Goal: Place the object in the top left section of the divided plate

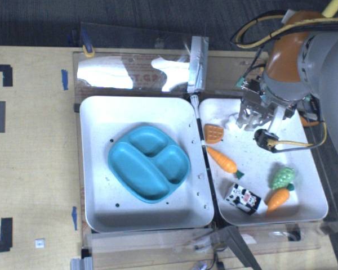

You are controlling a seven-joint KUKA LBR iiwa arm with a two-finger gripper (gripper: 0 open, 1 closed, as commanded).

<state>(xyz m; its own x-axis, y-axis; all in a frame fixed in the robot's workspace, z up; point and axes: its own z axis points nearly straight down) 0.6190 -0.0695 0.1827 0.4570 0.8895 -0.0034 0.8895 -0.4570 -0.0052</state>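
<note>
The blue divided plate [149, 163] lies tilted in the left bin [96, 117], with two small sections toward the back and right and one long section toward the front left; all three hold nothing. My gripper [252, 118] hangs over the back of the right bin [312, 167], pointing down. Just left of it lies an orange waffle-like piece [213, 133]. A long carrot [223, 160] rests in front of that piece. I see nothing in the gripper.
The right bin also holds a black-and-white cow-patterned box [243, 199], a green bumpy toy [282, 178] and a small carrot [277, 199]. A black cable end [266, 139] dangles below the wrist. The bins' shared wall [201, 151] runs between plate and toys.
</note>
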